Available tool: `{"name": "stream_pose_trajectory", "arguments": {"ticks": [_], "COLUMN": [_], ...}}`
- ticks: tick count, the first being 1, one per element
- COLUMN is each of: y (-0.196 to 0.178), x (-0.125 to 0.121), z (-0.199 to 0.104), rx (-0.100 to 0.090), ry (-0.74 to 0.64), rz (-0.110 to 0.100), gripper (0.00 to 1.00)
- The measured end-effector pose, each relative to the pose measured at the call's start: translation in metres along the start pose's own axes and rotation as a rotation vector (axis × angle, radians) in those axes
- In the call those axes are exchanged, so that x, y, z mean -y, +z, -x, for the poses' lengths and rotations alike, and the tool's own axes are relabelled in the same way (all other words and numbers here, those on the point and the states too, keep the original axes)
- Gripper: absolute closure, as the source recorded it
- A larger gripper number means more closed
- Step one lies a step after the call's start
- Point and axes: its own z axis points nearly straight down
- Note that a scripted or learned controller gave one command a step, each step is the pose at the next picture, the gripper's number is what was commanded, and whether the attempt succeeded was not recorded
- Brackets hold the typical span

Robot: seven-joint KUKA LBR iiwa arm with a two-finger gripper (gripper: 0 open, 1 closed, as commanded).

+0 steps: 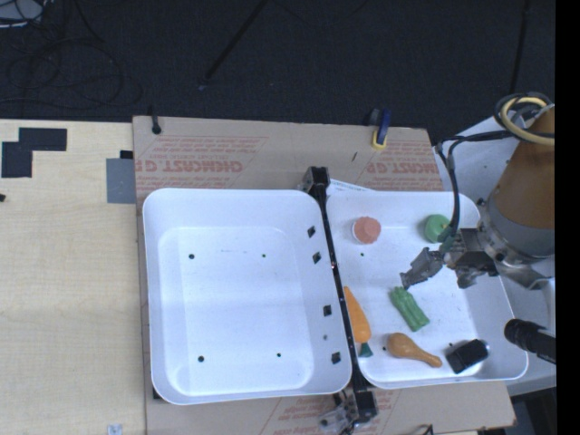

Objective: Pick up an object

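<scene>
Left bin (236,306): bare white floor; you have no candidate here.
Divider (326,252): an orange carrot-shaped piece (356,317) lies along it, touching or nearly so, which leaves poor room for a grasp on that side.
Pink disc (366,230): at the far end of the right bin (480,315), apart from the other pieces.
Tan gourd (413,349): near the front wall, with its long axis roughly across the view.
Green stick (410,307): your likeliest target. It lies just toward the front and slightly left of the pincer. Its long axis slants from far-left to near-right, with open floor along both long sides.
Pincer (421,270): over the right bin with nothing seen in its grip; I cannot tell whether it is open or closed.
Green ball (436,227): just beyond the pincer, toward the far wall.
Coming move, as judged: you need a short shift frontward, then a grip across the stick's narrow width.
</scene>
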Motion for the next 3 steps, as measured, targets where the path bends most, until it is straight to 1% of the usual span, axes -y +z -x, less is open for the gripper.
{"name": "stream_pose_trajectory", "arguments": {"ticks": [1, 2, 3], "y": [0.139, 0.110, 0.183], "x": [0.013, -0.027, 0.006], "z": [0.028, 0.100, 0.121], "rx": [-0.002, 0.005, -0.004], "ry": [0.004, 0.004, 0.003], "rz": [-0.014, 0.006, 0.008], "gripper": [0.00, 0.00, 0.00]}}
